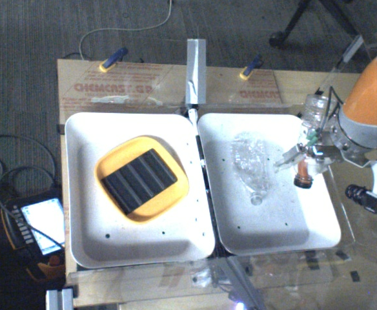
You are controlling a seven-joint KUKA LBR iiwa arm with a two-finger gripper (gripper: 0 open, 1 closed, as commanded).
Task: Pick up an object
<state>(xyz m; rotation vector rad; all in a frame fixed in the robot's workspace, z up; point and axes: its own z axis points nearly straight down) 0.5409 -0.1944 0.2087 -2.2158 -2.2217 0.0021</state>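
The gripper [296, 161] hangs over the right edge of the right bin [317, 231], its metal fingers [285, 159] reaching leftward, but whether they are spread or pressed together cannot be told from this slant. Nothing visible sits between them. Just below the wrist an orange-brown cylindrical part with a dark end [303, 175] points down toward the bin floor. To the left of the gripper, near the middle of the same bin, lies a crumpled clear plastic object [252, 163] — pale and hard to make out against the white. Above the wrist the arm's orange band [369, 95] shows at the right side. In the left bin [79, 173] a yellow tray with a black ribbed insert [142, 177] lies turned at an angle. Both bins rest on a bench board [111, 86] held by two clamps with yellow tips — left clamp [113, 59] and right clamp [250, 68].
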